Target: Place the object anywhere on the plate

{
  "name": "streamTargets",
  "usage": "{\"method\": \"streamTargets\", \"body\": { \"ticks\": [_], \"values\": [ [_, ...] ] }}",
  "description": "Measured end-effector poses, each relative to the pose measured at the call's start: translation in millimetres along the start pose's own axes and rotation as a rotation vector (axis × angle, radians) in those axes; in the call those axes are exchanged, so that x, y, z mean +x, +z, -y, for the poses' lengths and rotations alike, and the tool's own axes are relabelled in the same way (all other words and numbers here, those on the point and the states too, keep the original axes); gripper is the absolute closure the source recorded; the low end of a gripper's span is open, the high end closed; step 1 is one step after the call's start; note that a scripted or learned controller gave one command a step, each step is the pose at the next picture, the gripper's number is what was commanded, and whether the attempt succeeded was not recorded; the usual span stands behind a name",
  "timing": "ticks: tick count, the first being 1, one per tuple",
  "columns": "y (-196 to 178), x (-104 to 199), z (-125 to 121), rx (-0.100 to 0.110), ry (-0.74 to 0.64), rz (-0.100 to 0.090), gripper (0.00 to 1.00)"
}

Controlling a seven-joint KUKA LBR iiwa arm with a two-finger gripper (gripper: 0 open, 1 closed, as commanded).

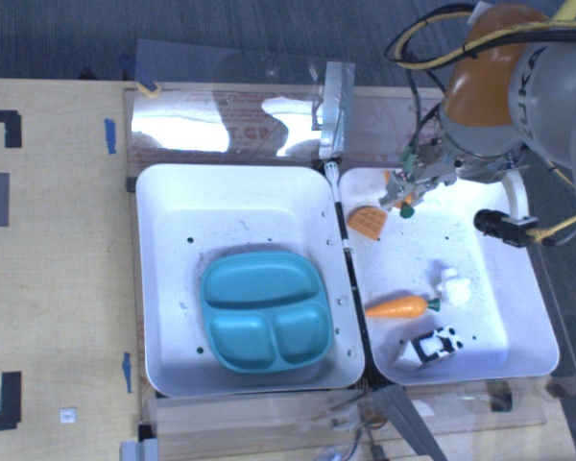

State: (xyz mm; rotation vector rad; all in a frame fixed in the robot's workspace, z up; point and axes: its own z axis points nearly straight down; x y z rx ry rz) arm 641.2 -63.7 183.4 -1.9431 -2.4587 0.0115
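Nearest the bench's front edge, in the right-hand white bin [518,344], a small black-and-white toy figure [430,346] lies beside a bare corner. Just behind it rests an orange plastic carrot with a green top [401,306], and next to that a small white lump [453,286]. In the left white bin [163,257] sits the teal plastic plate with three compartments [266,307]. Farther back, an orange waffle-textured wedge [369,222] lies by the divider. Just beyond it hangs the gripper [403,196]; whether anything is in it, I cannot tell from here.
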Motion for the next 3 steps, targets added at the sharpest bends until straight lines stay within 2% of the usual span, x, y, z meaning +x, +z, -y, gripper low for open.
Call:
{"method": "streamTargets", "body": {
  "ticks": [1,2,3],
  "values": [
    [-1.0,106.2,20.9,-0.01,0.01,-0.002,1.0],
    [-15.5,170.0,55.5,-0.009,0.008,-0.001,1.0],
    [-14.8,167.5,55.9,-0.008,0.012,0.001,0.0]
  ]
}}
